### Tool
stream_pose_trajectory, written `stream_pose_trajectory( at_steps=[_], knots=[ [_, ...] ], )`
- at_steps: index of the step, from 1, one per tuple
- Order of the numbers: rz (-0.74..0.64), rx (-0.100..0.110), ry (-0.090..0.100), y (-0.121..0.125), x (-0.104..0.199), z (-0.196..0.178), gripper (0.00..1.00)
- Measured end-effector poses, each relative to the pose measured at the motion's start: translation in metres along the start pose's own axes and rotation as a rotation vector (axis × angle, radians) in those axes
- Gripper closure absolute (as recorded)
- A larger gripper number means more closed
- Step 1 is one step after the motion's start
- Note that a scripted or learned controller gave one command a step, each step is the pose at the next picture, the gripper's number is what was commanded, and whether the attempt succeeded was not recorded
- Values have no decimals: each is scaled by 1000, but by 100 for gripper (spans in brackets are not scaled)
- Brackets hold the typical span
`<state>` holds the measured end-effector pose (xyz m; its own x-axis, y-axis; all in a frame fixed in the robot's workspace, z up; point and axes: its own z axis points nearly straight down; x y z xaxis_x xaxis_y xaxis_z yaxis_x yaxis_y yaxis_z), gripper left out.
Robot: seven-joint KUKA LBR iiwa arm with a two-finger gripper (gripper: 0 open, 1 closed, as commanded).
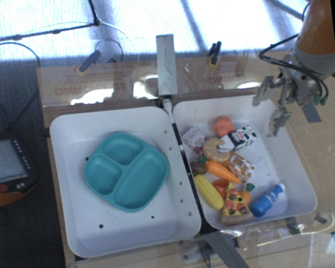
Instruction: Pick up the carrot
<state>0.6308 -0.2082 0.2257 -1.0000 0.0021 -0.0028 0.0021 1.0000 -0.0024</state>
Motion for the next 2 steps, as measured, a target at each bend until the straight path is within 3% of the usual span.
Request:
stream_pose_trajectory(
  at_steps=[1,2],
  knots=[
    [-84,-4,4,74,51,41,0],
    [-205,7,-19,102,75,119,0]
  ],
)
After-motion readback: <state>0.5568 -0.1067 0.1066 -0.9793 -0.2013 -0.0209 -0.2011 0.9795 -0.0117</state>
